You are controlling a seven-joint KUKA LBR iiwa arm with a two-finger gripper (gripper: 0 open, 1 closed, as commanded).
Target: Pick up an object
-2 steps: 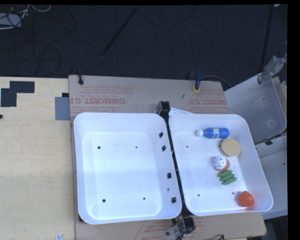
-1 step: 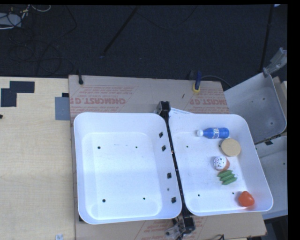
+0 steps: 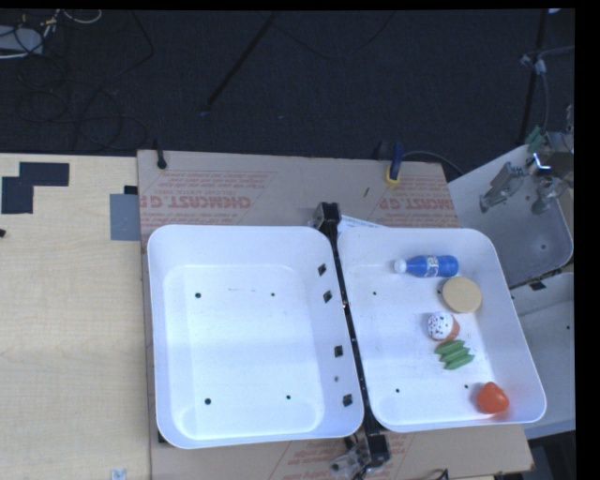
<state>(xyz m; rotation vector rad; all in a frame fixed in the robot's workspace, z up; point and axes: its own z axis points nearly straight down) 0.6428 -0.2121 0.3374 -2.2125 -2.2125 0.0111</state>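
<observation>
Five candidates in the right bin (image 3: 394, 375): blue bottle (image 3: 428, 266) toward its far side, tan disc (image 3: 461, 294) just nearer, spotted ball (image 3: 439, 325) and green pods (image 3: 455, 354) midway along its right side, red-orange fruit (image 3: 491, 397) in its near right corner. End effector (image 3: 525, 183) parked beyond its far right corner; opening impossible to tell. Probably easiest: the bottle, gripped across its narrow body, descending clear of the disc.

My work area was a pale wooden table (image 3: 66, 319) carrying a printed cardboard sheet (image 3: 281, 192); beyond lay dark carpeted floor (image 3: 281, 84) strewn with cables (image 3: 56, 23).
</observation>
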